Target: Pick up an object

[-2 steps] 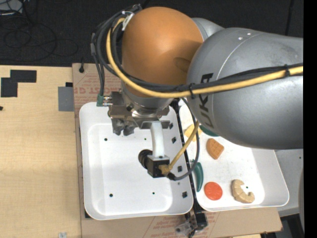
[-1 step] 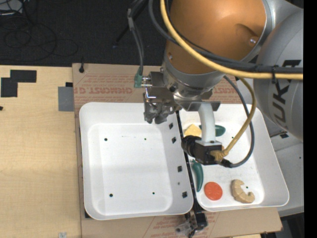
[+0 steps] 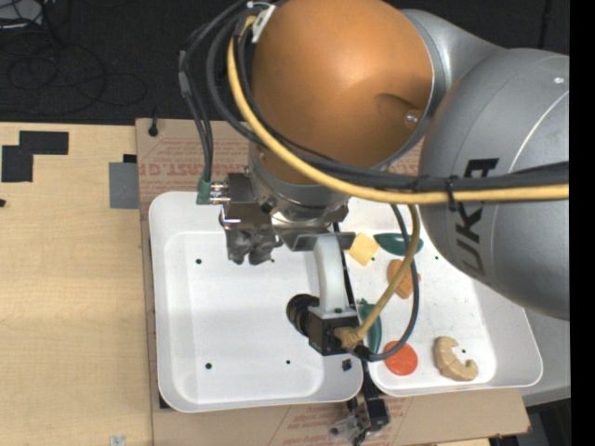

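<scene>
My gripper (image 3: 249, 246) hangs low over the upper part of the left white bin (image 3: 169, 305), close to its far wall. I see nothing held in it. The objects lie in the right bin (image 3: 532, 365): a yellow block (image 3: 363, 249), a teal piece (image 3: 402, 242) and an orange piece (image 3: 402, 280) near the dividing wall, and a red disc (image 3: 402, 360) and a tan curved piece (image 3: 456, 359) at the front. The arm's large orange and grey body hides the far part of the right bin.
Both bins stand on a cardboard sheet (image 3: 177, 161) on a pale wooden bench (image 3: 65, 286). A green piece (image 3: 374, 338) shows at the wall between the bins. Dark cables (image 3: 200, 128) loop down beside the wrist.
</scene>
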Robot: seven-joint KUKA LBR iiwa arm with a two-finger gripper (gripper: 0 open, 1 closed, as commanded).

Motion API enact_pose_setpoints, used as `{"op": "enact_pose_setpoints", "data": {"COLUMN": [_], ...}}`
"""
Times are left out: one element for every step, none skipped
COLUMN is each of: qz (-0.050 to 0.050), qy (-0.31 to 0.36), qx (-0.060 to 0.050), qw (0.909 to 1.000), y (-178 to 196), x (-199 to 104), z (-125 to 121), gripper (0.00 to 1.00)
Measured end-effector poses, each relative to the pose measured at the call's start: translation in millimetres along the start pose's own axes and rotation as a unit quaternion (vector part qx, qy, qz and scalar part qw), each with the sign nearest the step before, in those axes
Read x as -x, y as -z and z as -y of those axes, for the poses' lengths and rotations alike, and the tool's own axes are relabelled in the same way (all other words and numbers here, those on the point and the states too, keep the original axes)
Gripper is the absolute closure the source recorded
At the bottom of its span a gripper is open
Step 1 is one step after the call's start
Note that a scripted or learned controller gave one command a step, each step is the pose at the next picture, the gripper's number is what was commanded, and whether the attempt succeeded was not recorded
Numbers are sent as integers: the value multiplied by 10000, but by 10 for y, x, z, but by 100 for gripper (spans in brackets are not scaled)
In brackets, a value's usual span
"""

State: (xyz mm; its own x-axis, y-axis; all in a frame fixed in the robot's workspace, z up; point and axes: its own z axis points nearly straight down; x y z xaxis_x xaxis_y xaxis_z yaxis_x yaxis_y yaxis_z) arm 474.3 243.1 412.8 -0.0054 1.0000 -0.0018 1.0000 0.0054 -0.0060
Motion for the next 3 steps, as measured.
{"op": "enact_pose_setpoints", "data": {"qz": [25,-39,-13], "qy": [-30,-25,-18], "qx": [-36,90,38], "qw": [10000,9999,10000], "y": [-1310,302,948], "x": [78,214,-6], "z": [-5,-23,-13], "gripper": [100,100,100]}}
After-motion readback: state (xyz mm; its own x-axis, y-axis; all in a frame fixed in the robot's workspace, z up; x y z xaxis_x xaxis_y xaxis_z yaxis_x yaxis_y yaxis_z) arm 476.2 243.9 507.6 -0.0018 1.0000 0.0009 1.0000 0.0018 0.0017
